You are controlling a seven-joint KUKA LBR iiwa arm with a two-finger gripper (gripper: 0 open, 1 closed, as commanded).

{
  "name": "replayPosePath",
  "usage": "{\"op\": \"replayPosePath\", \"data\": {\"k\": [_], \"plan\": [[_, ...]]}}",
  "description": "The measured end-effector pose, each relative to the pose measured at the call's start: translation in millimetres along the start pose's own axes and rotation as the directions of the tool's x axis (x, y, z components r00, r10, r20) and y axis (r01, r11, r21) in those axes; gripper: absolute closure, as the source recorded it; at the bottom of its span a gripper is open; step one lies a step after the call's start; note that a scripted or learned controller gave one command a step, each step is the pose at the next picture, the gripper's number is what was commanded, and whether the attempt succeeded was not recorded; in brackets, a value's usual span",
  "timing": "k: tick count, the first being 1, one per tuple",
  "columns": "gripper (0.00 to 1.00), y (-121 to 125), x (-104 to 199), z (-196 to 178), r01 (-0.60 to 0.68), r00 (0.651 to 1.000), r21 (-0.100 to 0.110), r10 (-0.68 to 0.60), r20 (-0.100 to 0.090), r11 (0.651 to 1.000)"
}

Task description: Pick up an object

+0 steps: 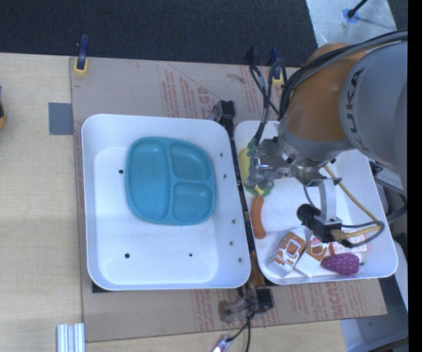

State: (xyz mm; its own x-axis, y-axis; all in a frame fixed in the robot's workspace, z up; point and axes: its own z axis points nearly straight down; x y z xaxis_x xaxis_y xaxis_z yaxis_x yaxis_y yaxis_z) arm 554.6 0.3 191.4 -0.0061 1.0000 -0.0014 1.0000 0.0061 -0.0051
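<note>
The big grey robot arm [376, 101] has dark letters on its side that look like "UKA", with the start of the word hidden. The flat brown cardboard sheet [174, 86] under the two white bins has faint red print on it, but the words are too blurry to read. The small orange and white packets [293, 251] in the right bin have marks on them that are too small to read.
</note>
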Motion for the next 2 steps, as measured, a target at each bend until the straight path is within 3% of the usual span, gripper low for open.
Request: {"op": "replayPosePath", "data": {"k": [1, 2], "plan": [[1.00, 93.5, -9.7, -83.0, -0.001, 1.000, -0.004, 0.001, -0.001, 1.000], [1.00, 45.4, -5.7, -33.1, -0.003, 1.000, 0.001, 0.003, 0.000, 1.000]]}}
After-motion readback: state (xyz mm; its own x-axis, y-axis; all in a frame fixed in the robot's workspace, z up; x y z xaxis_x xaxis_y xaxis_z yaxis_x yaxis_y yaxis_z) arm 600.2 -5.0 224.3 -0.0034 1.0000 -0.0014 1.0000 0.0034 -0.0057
